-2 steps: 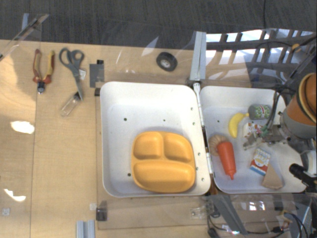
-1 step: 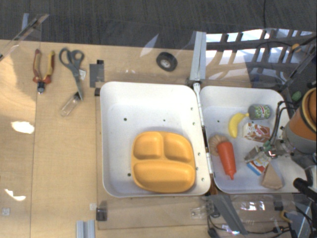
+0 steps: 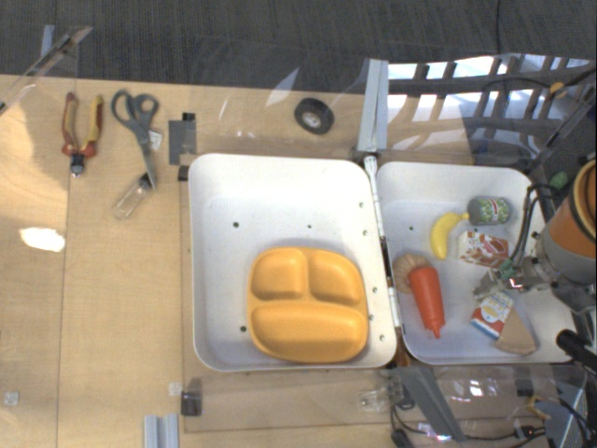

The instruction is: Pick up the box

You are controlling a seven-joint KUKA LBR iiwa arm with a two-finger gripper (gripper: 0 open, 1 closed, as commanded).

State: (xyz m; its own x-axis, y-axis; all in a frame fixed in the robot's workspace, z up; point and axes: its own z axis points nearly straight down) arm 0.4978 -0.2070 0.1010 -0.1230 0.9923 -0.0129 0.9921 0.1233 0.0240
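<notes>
1. You cannot read any brand or writing here — the box (image 3: 492, 314), a small red-and-white carton, shows print too small to make out, and so does the red-patterned white packet (image 3: 483, 247) above it.
2. The box lies tilted near the right bin's (image 3: 407, 194) front-right corner, touching a tan wedge-shaped piece (image 3: 519, 336) on its right.
3. The gripper (image 3: 508, 278) sits at the right bin's right edge, just above the box and below the packet; you cannot tell how far the pincer stands apart, nor whether anything is between its tips.
4. The arm (image 3: 571, 236), grey with an orange band, enters over the right bin's right edge.
5. Also in the right bin: a yellow banana (image 3: 443, 232) near the middle, a grey-green can (image 3: 490, 210) lying toward the back edge, and an orange carrot (image 3: 428, 298) near the left wall, with a brownish round thing (image 3: 407, 269) just beside its top.
6. The left bin (image 3: 233, 203) holds a yellow divided tray (image 3: 306, 302) at its front edge.
7. The bench (image 3: 93, 343) is pale wood — red-handled pliers (image 3: 78, 131) and grey scissors (image 3: 140, 124) lie near its back-left corner, a roll of black tape (image 3: 314, 115) behind the left bin.
8. Beyond the bench's back edge you see dark ribbed flooring (image 3: 233, 17).
</notes>
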